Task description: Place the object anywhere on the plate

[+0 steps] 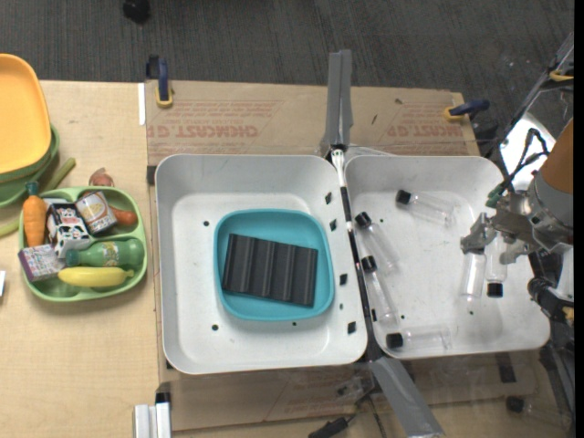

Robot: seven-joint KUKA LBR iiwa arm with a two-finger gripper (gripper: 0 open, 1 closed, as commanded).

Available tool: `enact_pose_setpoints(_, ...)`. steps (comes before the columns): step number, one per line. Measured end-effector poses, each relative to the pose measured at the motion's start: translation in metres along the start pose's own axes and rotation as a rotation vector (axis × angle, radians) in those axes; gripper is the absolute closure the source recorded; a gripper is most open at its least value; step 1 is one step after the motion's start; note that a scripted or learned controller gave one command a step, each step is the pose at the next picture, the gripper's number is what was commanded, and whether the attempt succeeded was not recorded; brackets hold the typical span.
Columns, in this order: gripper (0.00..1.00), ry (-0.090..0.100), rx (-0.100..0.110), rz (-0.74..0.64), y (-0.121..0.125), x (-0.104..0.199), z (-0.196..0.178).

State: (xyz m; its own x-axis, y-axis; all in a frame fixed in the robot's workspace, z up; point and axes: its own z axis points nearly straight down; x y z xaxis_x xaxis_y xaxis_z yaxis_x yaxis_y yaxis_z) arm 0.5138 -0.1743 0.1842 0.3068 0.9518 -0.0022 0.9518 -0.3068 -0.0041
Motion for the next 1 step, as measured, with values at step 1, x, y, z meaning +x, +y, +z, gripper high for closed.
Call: enact_pose_setpoints(1, 0.0, 0.0, -0.001, 0.0, 0.0001, -0.0001, -0.0003)
